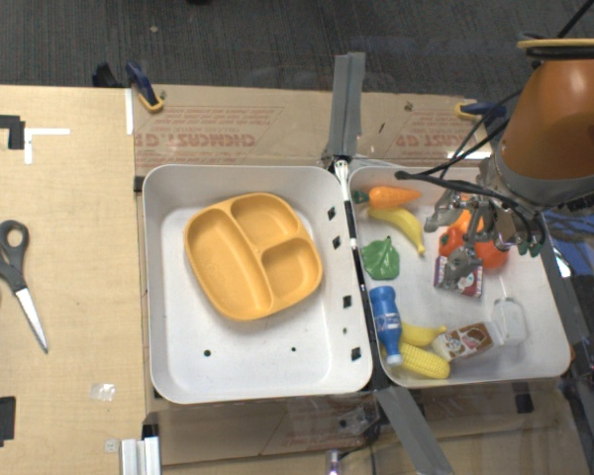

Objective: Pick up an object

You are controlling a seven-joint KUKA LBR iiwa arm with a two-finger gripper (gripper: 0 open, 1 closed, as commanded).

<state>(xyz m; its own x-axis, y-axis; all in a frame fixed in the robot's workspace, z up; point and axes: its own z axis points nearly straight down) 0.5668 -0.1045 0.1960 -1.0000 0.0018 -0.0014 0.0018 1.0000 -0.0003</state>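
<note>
**A:** What lies nearest the front edge of the right bin (554,364)?

**B:** A yellow corn cob (423,360), with a small brown-and-white carton (463,341) just beside it. A blue bottle (384,321) stands along the bin's left wall, and a clear plastic cup (509,323) is near the right wall.

**A:** And further in?

**B:** A green pepper (381,258), then a banana (406,230), then a carrot (392,196) close to the far wall.

**A:** Where is the pincer (467,255)?

**B:** Over the middle of the right bin, hanging from the grey arm with its orange band (559,117). It sits above a red-orange thing (487,250) and a small grey packet (459,275). How far open it is, I cannot tell, nor whether it has hold of anything.

**A:** The left bin (168,364)?

**B:** It holds a yellow divided plate (252,255). Scissors (15,275) lie on the table (59,186) well to the left.
</note>
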